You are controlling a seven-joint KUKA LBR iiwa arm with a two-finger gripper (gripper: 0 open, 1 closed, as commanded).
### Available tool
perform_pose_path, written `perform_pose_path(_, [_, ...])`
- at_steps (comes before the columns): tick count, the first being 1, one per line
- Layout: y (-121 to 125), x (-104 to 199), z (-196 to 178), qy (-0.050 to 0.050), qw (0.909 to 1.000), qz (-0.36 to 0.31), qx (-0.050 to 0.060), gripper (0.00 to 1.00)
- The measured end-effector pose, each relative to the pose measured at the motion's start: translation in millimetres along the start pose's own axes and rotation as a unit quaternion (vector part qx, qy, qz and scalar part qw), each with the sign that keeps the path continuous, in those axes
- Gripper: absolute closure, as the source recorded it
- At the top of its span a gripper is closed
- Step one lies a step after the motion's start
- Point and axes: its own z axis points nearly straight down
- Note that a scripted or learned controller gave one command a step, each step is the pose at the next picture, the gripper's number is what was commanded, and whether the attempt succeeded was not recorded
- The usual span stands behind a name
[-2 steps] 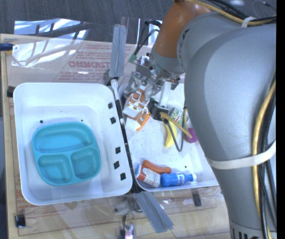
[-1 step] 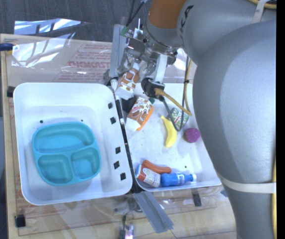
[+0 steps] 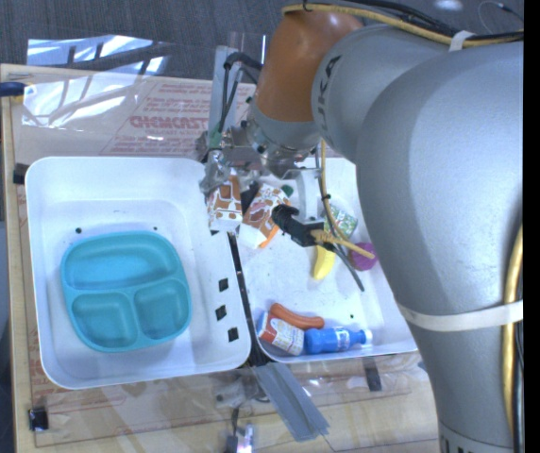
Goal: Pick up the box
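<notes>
The box [image 3: 224, 205] is small, white with brown print. It hangs upright over the ridge between the two bins, its top tucked between the fingers of my gripper [image 3: 221, 176], which is shut on it. A second brown-and-white packet [image 3: 264, 209] lies just right of it, in the right bin. The grey arm with its orange band comes in from the upper right and hides the back of the right bin.
A teal divided plate [image 3: 124, 289] lies in the left bin [image 3: 53, 187]. The right bin [image 3: 279, 272] holds an orange carrot [image 3: 268, 238], a yellow banana [image 3: 322, 263], a purple item [image 3: 365, 254], a sausage [image 3: 295, 319], a red-and-white can [image 3: 278, 336] and a blue bottle [image 3: 334, 340].
</notes>
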Motion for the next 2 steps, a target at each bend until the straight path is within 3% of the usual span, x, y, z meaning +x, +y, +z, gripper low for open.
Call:
perform_pose_path(1, [3.5,14.6,-119.9,-0.001,0.9704,-0.242,-0.003,1.00])
perform_pose_path(2, [-64.3,-30.5,-43.4,0.000,0.9825,-0.186,-0.001,1.00])
